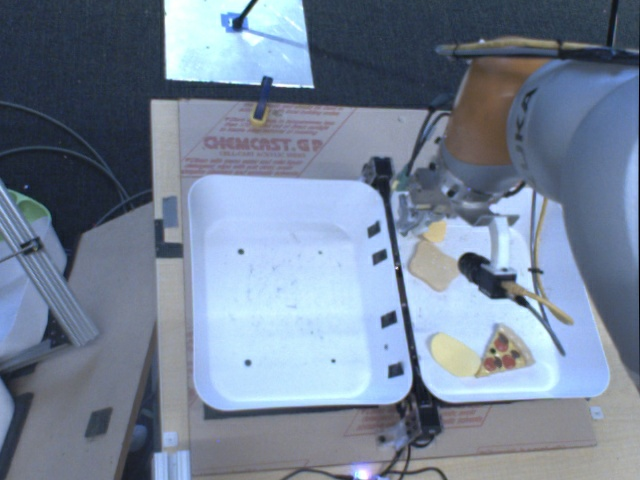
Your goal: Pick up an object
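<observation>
claw (413,213): far-left of right shallow white bin (565,373); open or closed, cannot tell
nearest: small yellow toy chunk (434,231), just beside
progress: nothing visibly held; pick likely pending

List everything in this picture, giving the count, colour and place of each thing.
left bin: one, white, left half of the board
right bin: one, white, right half of the board
pizza slice: one, tan with red spots, near side of the right bin
oval piece: one, yellow, right bin, just left of the pizza slice
flat slice: one, tan, right bin, near its left wall
small piece: one, pale yellow, right bin, beside the gripper
board: one, tan with red print, under both bins
metal sheet: one, silver, beyond the board
clamp: one, blue and yellow, at the board's far edge
arm: one, grey with an orange band, reaching in from the right
gripper: one, grey, over the right bin's far left corner
</observation>
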Controlling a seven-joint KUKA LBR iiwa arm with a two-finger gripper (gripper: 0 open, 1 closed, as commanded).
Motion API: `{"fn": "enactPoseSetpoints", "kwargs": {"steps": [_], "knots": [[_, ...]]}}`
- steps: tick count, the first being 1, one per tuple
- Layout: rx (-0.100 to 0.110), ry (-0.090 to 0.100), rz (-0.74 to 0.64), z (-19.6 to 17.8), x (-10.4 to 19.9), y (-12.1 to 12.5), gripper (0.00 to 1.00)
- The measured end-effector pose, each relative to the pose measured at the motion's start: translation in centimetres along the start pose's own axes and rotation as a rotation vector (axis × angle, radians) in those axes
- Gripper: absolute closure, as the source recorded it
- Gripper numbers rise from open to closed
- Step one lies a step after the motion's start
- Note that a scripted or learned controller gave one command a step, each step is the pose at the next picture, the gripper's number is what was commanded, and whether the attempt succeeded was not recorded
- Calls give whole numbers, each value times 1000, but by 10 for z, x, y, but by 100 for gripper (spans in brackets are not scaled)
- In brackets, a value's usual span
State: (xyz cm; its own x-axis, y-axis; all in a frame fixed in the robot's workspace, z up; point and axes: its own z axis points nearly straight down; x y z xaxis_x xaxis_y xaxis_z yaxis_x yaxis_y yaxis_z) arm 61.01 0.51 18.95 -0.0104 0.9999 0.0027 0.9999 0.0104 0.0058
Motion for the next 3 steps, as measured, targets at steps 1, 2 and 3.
{"fn": "enactPoseSetpoints", "kwargs": {"steps": [1, 2, 3], "knots": [[9, 2, -5, 6, 108, -69, 100], [15, -3, 9, 89, 119, -92, 100], [6, -1, 4, 106, 154, -124, 100]]}}
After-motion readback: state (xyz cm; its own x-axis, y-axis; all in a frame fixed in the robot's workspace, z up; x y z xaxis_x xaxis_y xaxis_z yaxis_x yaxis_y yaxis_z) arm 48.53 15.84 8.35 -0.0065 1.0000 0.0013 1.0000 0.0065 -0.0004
